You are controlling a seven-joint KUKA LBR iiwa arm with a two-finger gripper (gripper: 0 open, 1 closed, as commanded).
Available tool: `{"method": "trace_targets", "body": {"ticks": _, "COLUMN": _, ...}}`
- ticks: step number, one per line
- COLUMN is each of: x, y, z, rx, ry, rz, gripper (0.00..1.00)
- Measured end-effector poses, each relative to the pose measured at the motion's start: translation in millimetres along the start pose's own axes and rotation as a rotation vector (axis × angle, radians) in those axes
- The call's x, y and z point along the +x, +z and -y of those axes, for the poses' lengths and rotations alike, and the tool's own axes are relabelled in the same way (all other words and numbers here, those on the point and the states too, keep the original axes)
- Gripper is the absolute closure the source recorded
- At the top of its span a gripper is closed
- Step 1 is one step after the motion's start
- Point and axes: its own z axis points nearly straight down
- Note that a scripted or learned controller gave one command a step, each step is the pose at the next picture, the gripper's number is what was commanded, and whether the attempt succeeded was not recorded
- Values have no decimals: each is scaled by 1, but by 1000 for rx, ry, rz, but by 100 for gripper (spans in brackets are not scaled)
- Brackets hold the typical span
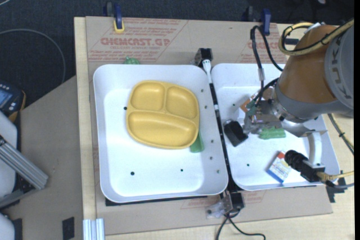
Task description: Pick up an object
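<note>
Dark carpet all round, brown-topped table (169, 36) in the middle carrying 2 white bins side by side. Left bin (112, 166) and right bin (247, 174) touch along the centre divider. Arm (306, 73) comes in from the right and hangs over the right bin, covering much of its upper half.

Contents, big to small:
- yellow 3-compartment plate (163, 115), flat in the left bin, upper middle
- green block (274, 133), right bin, just below the wrist
- black piece (234, 133), right bin, close to the divider, left of the green block
- small blue-and-white box (278, 169), right bin, near the front wall
- green scrap (196, 145) poking out from under the plate's lower right edge

Tool (256, 115) sits low in the right bin, between the black piece and the green block. Wrist hides it, so I can't tell if it's open or closed, or whether it touches either one.

Progress, my read: approach done, no grasp confirmed. Everything looks like it's lying on the bin floor, nothing lifted. Left: close on 1 item, likely the green block or black piece, then raise it clear.
</note>
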Motion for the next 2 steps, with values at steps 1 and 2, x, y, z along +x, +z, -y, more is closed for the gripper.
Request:
{"method": "trace_targets", "body": {"ticks": 1, "x": 44, "y": -34, "z": 15, "rx": 5, "ry": 2, "rz": 0, "gripper": 100}}
{"method": "trace_targets", "body": {"ticks": 2, "x": 65, "y": -169, "z": 12, "rx": -8, "ry": 2, "rz": -2, "gripper": 100}}
